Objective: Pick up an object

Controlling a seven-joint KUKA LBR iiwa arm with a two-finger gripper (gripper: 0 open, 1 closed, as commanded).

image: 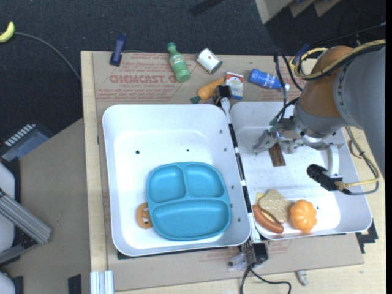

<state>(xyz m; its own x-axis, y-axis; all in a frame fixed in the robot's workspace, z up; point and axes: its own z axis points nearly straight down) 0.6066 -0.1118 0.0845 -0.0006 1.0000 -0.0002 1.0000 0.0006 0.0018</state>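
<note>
Overhead slanted view of the bench, read from left to right. A dark blue clip-like item [117,49] lies at the far left corner of the brown board [147,77] behind the bins. Next along that board come a green bottle [179,62] on its side, a small white can [209,60], an orange toy [208,91], a small white carton [234,84] and a blue bottle [264,78], all outside the bins.

The left bin [122,139] holds a light blue divided plate [185,199] in its near half. A small brown pretzel [143,215] lies just beside the plate's left edge, partly tucked under it.

The right bin [355,208] holds three food items grouped in its near corner: a red sausage [267,218] at the left, a slice of bread [276,204] resting against it, and an orange fruit [302,215] just beside the bread on the right. These lie well apart from the gripper.

The gripper [277,149] is low over the far half of the right bin, below the grey arm [361,90] and its orange band [321,84]. A small brown piece [277,154] shows at its tip; whether the jaws are spread or pressed together, and whether they pinch that piece, cannot be told from this view. A black cable fitting [320,175] hangs beside the wrist.
</note>
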